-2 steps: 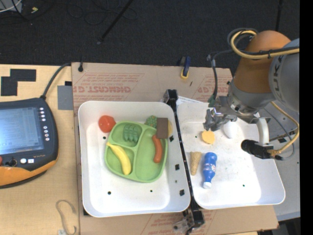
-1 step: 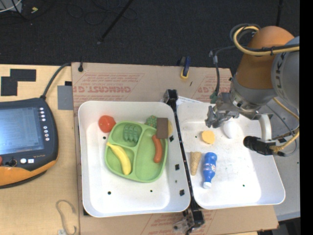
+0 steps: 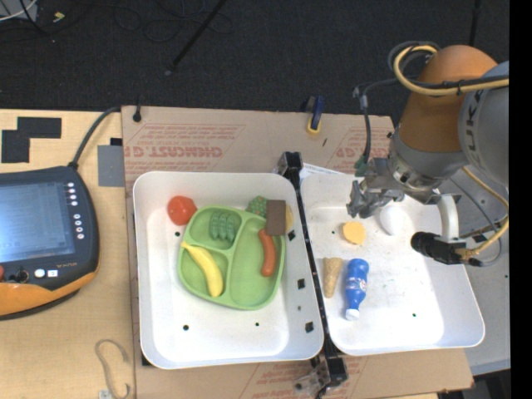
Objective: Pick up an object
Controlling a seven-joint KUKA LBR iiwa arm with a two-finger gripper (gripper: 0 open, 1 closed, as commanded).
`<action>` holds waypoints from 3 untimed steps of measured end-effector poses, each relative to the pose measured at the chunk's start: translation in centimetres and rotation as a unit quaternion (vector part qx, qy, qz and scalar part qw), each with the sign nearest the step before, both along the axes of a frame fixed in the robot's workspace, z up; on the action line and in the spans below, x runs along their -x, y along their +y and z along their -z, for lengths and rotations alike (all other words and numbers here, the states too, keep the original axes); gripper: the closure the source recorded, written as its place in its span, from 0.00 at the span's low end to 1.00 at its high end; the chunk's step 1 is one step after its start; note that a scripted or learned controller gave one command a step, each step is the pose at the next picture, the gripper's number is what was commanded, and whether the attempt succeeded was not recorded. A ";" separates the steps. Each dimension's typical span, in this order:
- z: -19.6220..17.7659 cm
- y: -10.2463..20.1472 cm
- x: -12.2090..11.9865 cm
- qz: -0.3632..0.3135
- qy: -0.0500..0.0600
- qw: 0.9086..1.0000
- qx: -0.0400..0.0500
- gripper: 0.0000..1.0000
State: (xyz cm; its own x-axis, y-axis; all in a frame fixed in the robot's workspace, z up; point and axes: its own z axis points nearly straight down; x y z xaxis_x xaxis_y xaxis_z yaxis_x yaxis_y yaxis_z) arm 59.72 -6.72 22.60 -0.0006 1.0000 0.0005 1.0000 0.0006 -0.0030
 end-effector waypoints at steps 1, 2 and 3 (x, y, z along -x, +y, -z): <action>-0.4 -1.0 0.5 0.000 0.000 1.000 0.000 1.00; -1.1 0.2 0.9 0.000 0.000 1.000 -0.001 1.00; -0.3 -0.3 0.0 0.000 0.000 1.000 0.000 1.00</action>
